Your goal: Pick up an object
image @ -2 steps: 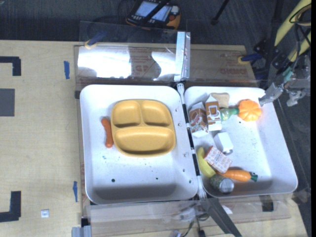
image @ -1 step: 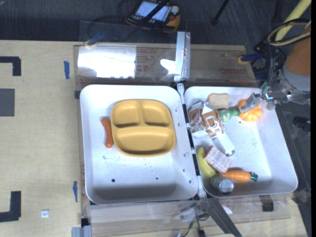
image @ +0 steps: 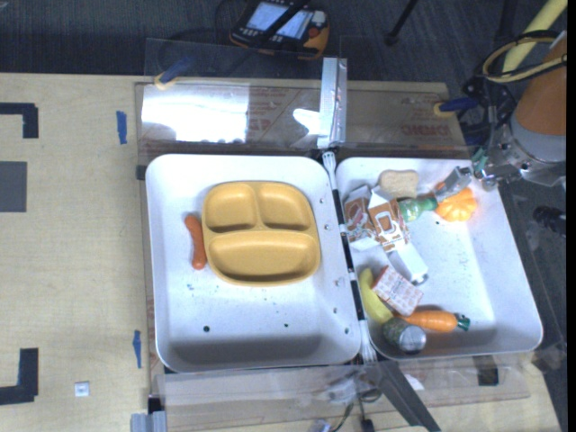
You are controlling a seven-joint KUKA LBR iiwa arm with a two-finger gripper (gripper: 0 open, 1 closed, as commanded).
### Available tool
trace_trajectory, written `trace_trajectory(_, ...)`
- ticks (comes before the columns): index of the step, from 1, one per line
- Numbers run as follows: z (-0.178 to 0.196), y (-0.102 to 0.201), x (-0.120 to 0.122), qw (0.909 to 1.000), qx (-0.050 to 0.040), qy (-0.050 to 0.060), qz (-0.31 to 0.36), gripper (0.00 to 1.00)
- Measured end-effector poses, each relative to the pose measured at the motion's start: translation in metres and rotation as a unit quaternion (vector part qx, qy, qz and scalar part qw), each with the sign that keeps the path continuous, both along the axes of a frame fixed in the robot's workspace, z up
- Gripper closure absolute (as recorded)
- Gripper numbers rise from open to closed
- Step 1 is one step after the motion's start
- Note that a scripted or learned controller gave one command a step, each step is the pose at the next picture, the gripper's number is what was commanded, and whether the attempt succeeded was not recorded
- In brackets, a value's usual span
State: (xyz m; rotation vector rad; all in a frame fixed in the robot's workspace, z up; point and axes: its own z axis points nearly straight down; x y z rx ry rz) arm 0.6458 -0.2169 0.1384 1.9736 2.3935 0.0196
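The hand [image: 481,167] sits at the right bin's [image: 504,268] far right corner, metallic, its opening impossible to judge. Just beside it lies a glossy orange fruit [image: 457,206]. Further in: a beige bread slice [image: 399,183], crinkled packets [image: 382,223], a smooth carrot [image: 432,320]. The left bin [image: 171,268] holds a moulded yellow tray [image: 261,232].

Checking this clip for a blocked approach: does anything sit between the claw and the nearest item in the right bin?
Nothing visible does. The claw hangs at the far right corner of the right bin, and the orange pepper lies just below it with only bare bin floor between. The green item touches the pepper's left side, away from the claw.
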Motion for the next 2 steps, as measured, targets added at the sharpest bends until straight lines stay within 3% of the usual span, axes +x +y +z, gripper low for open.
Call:
trace_trajectory(1,-0.009,0.009,0.023,0.9998,0.0058,0.016,0.014,0.00)
trace_trajectory(2,-0.040,0.006,0.026,0.9987,0.0185,0.026,0.041,0.00)
